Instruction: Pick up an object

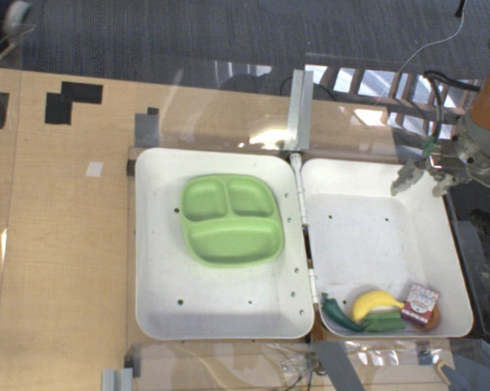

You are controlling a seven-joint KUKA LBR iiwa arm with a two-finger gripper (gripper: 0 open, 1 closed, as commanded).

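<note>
On the wooden tabletop (57,223) sit 2 shallow white bins side by side. The left bin (155,300) holds a green divided plate (231,219) with 3 compartments, lying flat near the bin's middle. The right bin (365,236) has its objects gathered in the near corner: a yellow banana (376,303) resting on top of a green vegetable-shaped item (368,319), and just beside them, toward the right wall, a small red and white carton (421,304) leaning against something orange-red that is mostly hidden. The arm reaches in from the right, and its end effector (421,179) hangs over the far right corner of the right bin, well apart from the objects. Its 2 fingers (405,176) stand spread apart with nothing between them.
</note>
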